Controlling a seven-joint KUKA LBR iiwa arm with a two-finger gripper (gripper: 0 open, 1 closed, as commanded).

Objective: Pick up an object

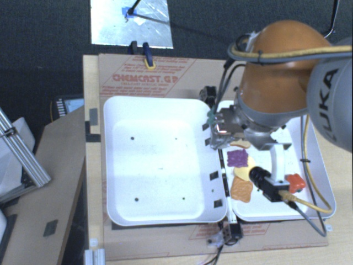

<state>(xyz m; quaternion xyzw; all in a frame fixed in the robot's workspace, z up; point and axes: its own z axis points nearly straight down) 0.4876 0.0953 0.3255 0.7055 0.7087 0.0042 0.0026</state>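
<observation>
The arm reaches over the right bin [319, 189], and its wrist hides most of that bin's far half. My gripper [230, 138] hangs low near the bin's left wall. Just below it lie a pale tan piece [240, 144] and a purple object [237, 158]. Further toward the front are a yellow object [241, 173] and an orange-brown object [241, 189]. A small red-orange object [296, 182] sits to the right of them.
The left bin [154, 159] stands beside the right one, with a narrow divider strip [222, 170] between them. Both bins rest on a cardboard sheet [146, 73]. A shiny metal plate [131, 14] lies behind the bench.
</observation>
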